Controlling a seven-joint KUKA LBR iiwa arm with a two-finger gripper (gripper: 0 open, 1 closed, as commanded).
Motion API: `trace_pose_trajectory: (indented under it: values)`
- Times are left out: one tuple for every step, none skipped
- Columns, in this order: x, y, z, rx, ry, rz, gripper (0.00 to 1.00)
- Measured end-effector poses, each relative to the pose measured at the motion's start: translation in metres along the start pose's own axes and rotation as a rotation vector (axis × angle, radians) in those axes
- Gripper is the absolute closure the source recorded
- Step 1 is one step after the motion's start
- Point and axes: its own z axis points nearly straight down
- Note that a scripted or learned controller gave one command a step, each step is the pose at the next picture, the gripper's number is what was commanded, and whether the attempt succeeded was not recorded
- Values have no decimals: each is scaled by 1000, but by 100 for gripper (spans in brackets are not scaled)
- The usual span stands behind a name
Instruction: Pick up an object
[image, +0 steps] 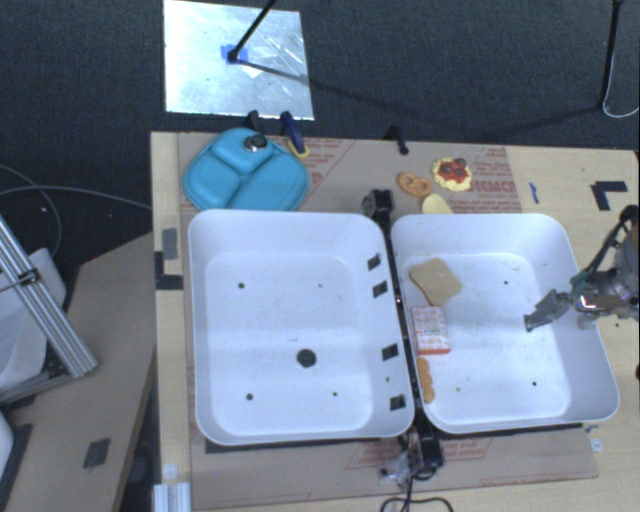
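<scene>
Where bench (330, 160) ends, dark carpet (80, 90); two white bins (290, 240).

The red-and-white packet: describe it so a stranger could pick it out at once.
Look in the right bin, along its left wall by the divider. The packet lies flat there, between the tan bread slice above it and the small orange piece below. It alone is rectangular, white with red print.
</scene>
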Motion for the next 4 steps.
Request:
trace_pose_trajectory:
  values:
    - [77, 14, 125, -14, -3, 2, 0]
    - [78, 14, 116, -13, -2, 3, 100]
    - [106, 70, 63, -9, 0, -6, 100]
    - [196, 25, 38, 0, 5, -9, 100]
